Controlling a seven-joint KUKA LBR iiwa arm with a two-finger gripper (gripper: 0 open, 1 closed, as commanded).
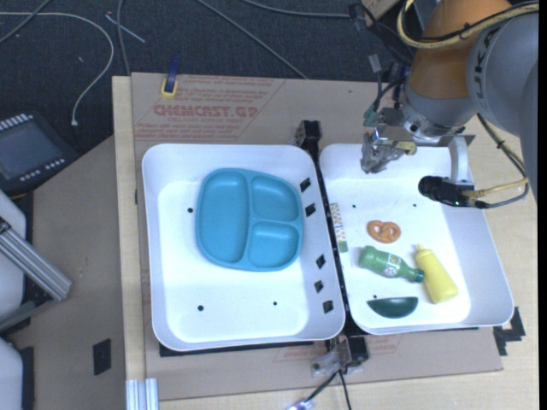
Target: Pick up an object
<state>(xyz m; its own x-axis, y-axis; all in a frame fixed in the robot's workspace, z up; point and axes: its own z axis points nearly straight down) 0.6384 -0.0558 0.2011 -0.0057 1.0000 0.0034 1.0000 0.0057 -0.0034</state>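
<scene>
Standing at the front of the bench, I see the right bin [479, 229] holding four small things bunched in its near half: a dark green bowl-like piece [392, 307] closest to me, a yellow bottle [436, 274] and a green bottle [389, 263] just behind it, then an orange pretzel [384, 231]. The green bottle lies on its side, long axis running left to right with a slight tilt; the yellow one points roughly front to back. The left bin [162, 254] carries a blue divided plate [249, 219].

Farther off, the gripper [374, 162] hangs over the right bin's far left corner, nothing between its fingers; whether they are spread or pressed together I cannot tell. So every candidate lies nearer to me than the gripper, the pretzel closest to it, almost straight below in this view.

Beyond the bins, red print on the board [209, 101] reads something like "CHEMCAST GP".
</scene>
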